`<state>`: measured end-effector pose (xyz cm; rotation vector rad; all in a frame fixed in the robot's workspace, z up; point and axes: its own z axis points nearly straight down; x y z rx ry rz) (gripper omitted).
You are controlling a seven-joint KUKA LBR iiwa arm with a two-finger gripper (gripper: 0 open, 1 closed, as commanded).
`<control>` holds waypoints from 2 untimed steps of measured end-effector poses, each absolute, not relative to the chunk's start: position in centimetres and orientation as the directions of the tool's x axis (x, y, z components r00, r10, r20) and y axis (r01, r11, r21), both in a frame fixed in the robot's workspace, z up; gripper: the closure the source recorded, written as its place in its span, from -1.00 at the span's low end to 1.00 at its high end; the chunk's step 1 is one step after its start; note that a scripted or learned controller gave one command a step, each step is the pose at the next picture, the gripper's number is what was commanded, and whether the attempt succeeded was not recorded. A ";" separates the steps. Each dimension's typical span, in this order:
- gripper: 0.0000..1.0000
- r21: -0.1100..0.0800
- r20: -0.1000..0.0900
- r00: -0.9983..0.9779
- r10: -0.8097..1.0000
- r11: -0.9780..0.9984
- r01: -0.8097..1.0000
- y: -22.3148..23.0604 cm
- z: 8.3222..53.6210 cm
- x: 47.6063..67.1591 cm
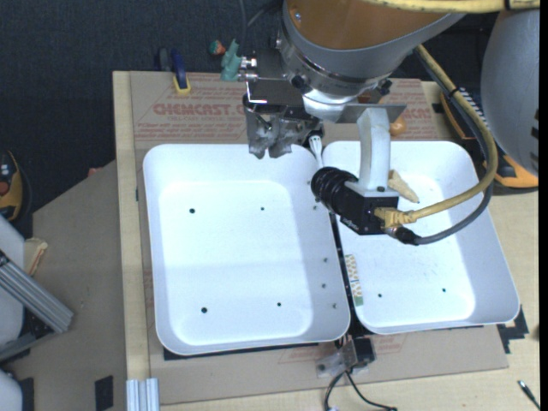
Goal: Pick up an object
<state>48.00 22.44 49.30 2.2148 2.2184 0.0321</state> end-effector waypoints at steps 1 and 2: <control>1.00 -0.015 -0.007 0.002 1.000 -0.002 1.000 22.4 34.4 50.3; 1.00 -0.010 -0.004 0.007 1.000 -0.007 1.000 16.3 30.3 48.1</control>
